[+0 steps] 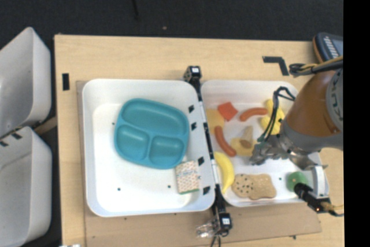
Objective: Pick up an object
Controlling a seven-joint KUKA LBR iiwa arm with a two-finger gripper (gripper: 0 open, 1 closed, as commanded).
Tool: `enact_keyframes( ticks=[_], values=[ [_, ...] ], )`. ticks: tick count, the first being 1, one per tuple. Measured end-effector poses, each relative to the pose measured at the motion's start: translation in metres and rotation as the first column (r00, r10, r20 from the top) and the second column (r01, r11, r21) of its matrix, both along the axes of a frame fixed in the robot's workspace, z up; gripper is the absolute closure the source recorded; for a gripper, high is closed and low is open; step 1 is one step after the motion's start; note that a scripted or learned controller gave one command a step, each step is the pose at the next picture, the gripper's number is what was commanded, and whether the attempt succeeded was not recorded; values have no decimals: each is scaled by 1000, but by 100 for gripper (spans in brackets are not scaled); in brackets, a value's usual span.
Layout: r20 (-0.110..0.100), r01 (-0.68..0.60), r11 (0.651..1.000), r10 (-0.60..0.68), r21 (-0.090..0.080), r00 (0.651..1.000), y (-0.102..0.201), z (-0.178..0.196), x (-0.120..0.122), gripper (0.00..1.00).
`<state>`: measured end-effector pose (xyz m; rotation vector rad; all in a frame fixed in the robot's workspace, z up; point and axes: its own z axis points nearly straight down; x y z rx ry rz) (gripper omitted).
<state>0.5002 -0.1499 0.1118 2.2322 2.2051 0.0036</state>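
Observation:
The right bin holds toy food: an orange-red block, two red sausages, a yellow banana, a chocolate-chip cookie, a tan piece, a yellow item and a green piece. My gripper hangs low over the middle of this bin, just above the cookie and right of the lower sausage. The grey arm and orange band cover the bin's right side. Nothing shows between the fingers.
The left bin bears a teal divided plate and a small patterned packet by its right wall. Clips mark the divider between the bins. Tan bench surface surrounds both.

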Motion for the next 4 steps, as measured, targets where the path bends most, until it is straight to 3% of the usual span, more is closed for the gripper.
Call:
enact_keyframes(
  ticks=[2,3,4],
  values=[
    [4,-14,1000,14,-3,1000,-16,123,11,100],
    [-2,-16,1000,16,0,1000,-17,129,12,100],
    [-1,-20,1000,20,2,1000,31,137,48,100]
  ],
)
